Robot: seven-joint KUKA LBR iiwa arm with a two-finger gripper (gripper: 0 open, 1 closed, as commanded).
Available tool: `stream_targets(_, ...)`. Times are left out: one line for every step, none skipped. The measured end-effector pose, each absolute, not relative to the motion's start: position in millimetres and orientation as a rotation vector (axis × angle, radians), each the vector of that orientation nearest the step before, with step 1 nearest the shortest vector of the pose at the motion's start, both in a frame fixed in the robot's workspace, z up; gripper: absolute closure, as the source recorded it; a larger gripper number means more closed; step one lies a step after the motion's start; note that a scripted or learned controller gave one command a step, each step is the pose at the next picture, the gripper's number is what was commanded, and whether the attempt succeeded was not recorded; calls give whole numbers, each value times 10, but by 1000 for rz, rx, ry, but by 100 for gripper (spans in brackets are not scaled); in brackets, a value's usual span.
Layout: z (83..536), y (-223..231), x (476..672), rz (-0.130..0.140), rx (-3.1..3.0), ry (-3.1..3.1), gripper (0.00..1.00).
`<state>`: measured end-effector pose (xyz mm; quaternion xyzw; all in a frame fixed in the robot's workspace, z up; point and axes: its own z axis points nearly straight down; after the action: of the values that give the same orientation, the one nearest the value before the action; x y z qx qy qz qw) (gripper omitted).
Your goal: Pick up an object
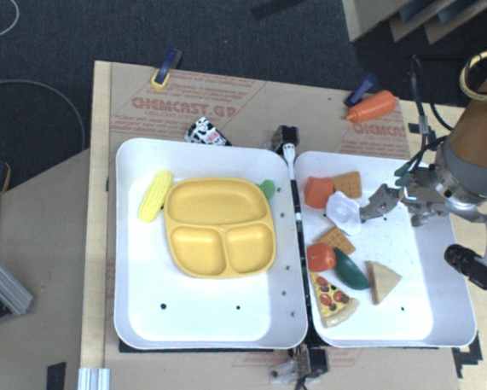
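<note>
Two bins: left holds yellow tray, corn; right, toy food.

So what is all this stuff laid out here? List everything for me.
bins: 2, white, side by side on the bench
divided plate: 1, yellow, left bin
corn cob: 1, yellow, left bin, beside the plate
pizza slice: 1, right bin, front
tomato: 1, red, right bin
bread wedge: 1, tan, right bin
carrot: 1, orange, on the bench behind the right bin
arm: 1, grey and orange, right
tool: 1, over the right bin
</note>
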<state>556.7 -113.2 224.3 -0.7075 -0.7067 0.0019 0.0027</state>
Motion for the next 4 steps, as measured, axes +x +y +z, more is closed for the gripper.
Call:
stream_targets(1773,-1070,5498,5,-2217,-2216,0)
stream_targets(1337,-1050,5524,5,-2218,-2216,0)
stream_targets(866,-1027,5548,-8,-2219,-2218,0)
stream_targets(1020,-1038,5578,-17,-2228,-2227,100)
